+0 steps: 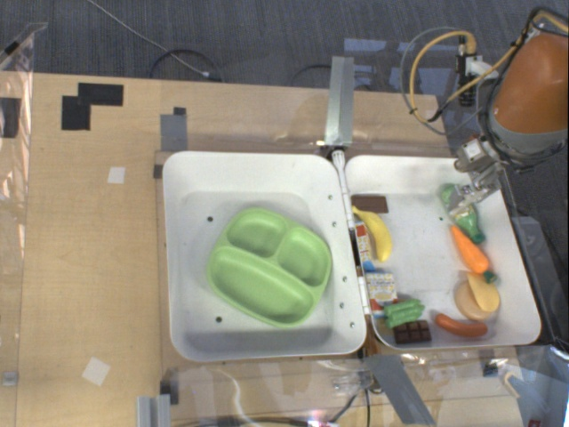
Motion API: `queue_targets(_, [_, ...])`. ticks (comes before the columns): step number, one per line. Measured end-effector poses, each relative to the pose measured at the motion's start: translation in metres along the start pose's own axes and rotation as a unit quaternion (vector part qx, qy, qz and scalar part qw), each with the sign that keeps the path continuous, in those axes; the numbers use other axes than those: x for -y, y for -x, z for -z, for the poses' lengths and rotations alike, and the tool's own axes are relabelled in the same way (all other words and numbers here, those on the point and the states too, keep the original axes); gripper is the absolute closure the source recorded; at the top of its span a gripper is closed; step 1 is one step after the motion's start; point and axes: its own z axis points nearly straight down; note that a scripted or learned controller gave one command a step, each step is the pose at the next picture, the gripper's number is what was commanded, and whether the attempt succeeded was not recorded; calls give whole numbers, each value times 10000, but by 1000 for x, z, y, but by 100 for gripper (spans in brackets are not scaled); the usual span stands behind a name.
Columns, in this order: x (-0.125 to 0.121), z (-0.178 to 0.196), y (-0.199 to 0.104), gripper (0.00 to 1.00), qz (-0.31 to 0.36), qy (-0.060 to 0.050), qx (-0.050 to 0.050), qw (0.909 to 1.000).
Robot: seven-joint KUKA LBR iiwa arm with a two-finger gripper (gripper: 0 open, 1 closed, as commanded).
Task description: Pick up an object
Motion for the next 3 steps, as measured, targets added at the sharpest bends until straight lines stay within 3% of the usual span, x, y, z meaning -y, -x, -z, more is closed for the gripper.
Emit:
queue_targets(1, [15,69,60,100,-663,-83,-15,9978])
queue_targets(2, [34,115,140,100,-1141,-84,2,9934])
queue_targets(3, [4,10,49,100,-858,13,1,9963])
